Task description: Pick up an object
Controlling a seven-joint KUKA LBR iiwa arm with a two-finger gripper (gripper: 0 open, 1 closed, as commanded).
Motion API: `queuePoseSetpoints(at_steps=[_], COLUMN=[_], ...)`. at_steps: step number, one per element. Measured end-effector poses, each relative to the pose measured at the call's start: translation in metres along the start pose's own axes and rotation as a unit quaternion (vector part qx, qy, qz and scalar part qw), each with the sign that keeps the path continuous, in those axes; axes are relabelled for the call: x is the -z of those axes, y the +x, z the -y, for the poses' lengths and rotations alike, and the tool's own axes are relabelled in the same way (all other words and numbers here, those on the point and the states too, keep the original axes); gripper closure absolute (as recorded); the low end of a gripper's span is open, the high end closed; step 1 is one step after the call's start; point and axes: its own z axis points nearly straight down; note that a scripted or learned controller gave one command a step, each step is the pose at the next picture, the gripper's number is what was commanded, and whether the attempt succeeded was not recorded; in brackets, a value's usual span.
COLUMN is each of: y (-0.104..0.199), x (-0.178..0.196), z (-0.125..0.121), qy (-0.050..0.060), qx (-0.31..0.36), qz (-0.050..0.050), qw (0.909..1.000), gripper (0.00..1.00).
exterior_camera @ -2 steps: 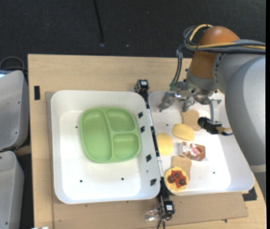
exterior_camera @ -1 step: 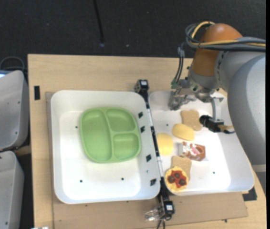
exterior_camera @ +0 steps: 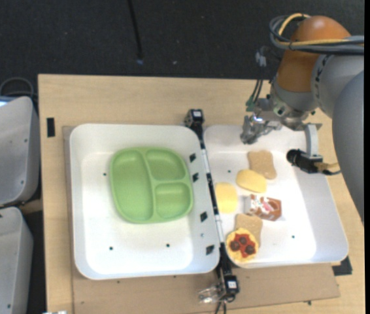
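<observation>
My gripper (exterior_camera: 250,134) hangs over the back of the right bin (exterior_camera: 316,208), just above and left of a tan cracker-like piece (exterior_camera: 262,163). Below the cracker lies a yellow rounded piece (exterior_camera: 252,180). A yellow block (exterior_camera: 225,197) rests by the divider. A small red and white packet (exterior_camera: 265,207) lies beside it. A round tart with red berries (exterior_camera: 242,246) and a tan slice (exterior_camera: 249,224) sit near the bin's front. Nothing shows between the fingers.
The left bin (exterior_camera: 93,241) bears a green divided tray (exterior_camera: 151,184). A black clip (exterior_camera: 194,117) stands at the top of the divider between the bins. The grey arm with its orange band (exterior_camera: 302,51) comes in from the upper right.
</observation>
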Motion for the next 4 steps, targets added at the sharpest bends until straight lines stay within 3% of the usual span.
queuePoseSetpoints(at_steps=[1, 2, 4], y=[-0.010, -0.010, 0.098], x=[0.050, 0.061, 0.060], z=[-0.004, -0.005, 0.031], qy=[-0.003, -0.001, 0.001], qx=[-0.002, 0.000, 0.005], qz=[0.000, 0.000, -0.001], qw=[1.0000, 1.0000, 1.0000], gripper=[1.00, 1.00, 1.00])
